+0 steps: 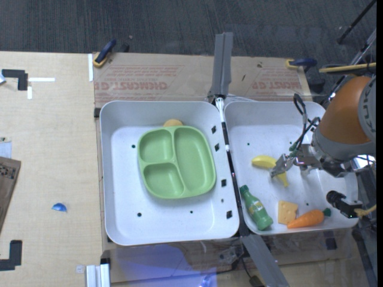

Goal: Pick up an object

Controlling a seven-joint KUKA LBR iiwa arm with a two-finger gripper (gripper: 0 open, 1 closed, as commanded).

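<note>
Your left bin (114, 178) carries a green divided plate (177, 161), with a small yellow-orange item (173, 123) peeking out at its far edge. In your right bin (263, 130): a green bottle (256, 208) lying near the divider, a yellow cheese wedge (287, 211), an orange carrot (307, 219) at the near wall. A yellow banana (267, 163) lies mid-bin. Your gripper (281, 170) sits low, right at the banana's right end; you cannot tell whether its claw is open or closed.
</note>
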